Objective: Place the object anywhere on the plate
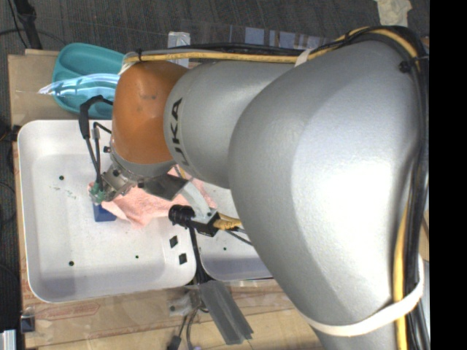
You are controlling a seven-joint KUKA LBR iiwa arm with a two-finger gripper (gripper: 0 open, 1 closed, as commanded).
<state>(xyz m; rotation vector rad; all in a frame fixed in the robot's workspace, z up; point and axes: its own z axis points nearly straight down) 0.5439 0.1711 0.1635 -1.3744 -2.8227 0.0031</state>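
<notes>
Arm reaching from the right over the left bin — gripper low above the bin floor, finger state not discernible. Pink cloth lies beneath it, a blue object touching the cloth's left edge.

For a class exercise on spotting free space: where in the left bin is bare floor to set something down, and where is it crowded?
The left bin has bare floor along its left wall and front edge, below the pink cloth and blue object. Crowded: the middle right, where the arm hangs over the cloth.
</notes>
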